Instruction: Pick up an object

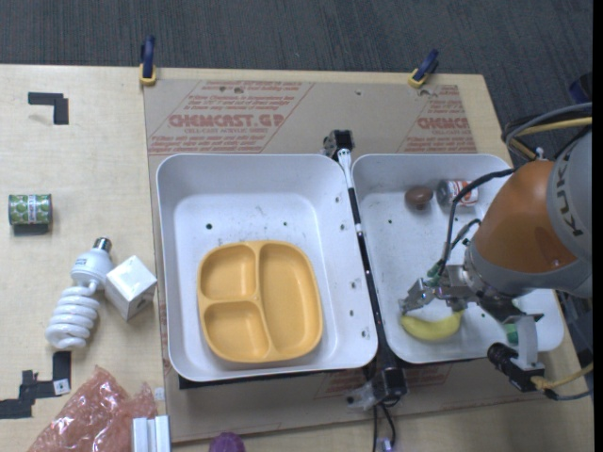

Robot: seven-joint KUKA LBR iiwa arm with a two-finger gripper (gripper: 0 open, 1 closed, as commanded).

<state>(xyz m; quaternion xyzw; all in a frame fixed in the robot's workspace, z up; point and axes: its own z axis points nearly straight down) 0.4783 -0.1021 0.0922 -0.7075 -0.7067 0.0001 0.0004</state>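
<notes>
Arm (528,229) bent low over right bin (396,182) | pincer (426,301) just above banana (431,327) (finger state unclear)

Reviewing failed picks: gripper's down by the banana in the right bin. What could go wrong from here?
1. The banana lies close to the right bin's front wall; the gripper may catch the wall or pin the banana against it.
2. The gripper sits over the banana's left end, so an off-centre grasp could let it swing or slip.
</notes>
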